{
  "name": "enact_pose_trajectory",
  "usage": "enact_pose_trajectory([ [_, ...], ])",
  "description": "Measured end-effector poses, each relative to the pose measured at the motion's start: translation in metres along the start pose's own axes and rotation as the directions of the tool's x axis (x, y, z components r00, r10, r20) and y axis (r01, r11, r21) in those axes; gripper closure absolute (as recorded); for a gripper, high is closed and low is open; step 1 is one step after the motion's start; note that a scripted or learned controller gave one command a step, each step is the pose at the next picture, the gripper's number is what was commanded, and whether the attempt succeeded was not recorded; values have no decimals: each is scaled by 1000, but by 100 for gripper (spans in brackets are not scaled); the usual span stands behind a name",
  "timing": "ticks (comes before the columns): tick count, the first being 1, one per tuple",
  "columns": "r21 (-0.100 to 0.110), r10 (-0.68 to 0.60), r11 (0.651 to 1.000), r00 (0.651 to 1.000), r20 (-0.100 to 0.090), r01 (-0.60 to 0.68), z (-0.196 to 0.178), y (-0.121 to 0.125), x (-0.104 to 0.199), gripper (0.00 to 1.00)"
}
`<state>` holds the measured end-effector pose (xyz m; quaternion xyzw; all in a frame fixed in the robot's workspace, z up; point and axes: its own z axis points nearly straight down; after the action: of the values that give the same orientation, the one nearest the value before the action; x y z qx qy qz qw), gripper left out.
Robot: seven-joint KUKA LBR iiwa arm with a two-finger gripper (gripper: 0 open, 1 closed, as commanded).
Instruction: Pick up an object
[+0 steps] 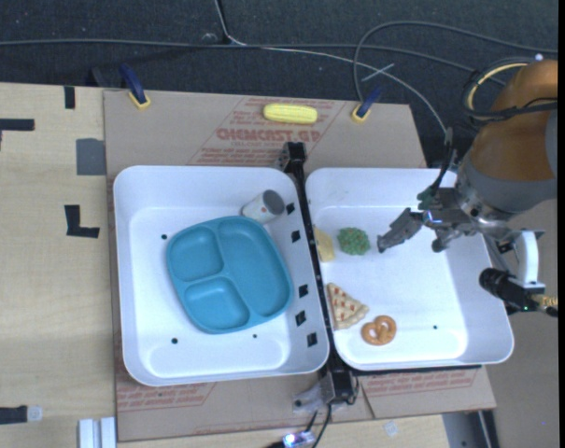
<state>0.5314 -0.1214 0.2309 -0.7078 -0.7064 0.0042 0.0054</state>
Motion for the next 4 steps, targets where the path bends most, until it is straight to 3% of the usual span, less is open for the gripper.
enact_pose_trajectory([
  [1, -12, -3, 1000, 1000, 2, 3, -6, 2, 0, 0],
  [3, -8, -3, 1000, 1000, 1, 3, 115, 10, 5, 0],
  [4, -12, -3, 1000, 1000, 3, 3, 147, 10, 5, 0],
])
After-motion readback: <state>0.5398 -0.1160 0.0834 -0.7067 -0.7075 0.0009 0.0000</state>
